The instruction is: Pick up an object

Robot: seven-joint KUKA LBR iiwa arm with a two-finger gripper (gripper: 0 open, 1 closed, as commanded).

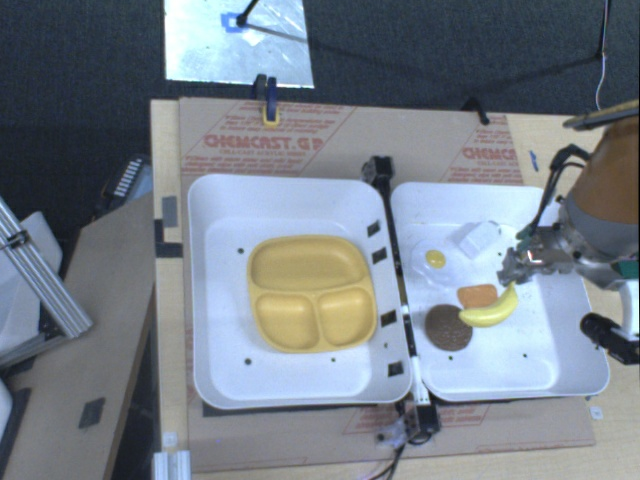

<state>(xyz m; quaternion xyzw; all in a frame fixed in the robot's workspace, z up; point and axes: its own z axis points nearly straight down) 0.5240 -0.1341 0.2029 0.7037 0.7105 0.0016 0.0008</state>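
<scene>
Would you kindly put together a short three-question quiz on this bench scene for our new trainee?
1. True or false: the yellow divided tray lies in the left bin.
2. Multiple choice: which item in the right bin lies nearest the gripper? A) the brown round cookie B) the banana C) the fried egg
3. Fill in: the tray has ___ compartments.

Key
1. True.
2. B. The banana's upper tip lies right by the gripper, while the cookie and the egg lie farther to the view's left.
3. Three: one wide one at the back and two smaller ones in front.
</scene>
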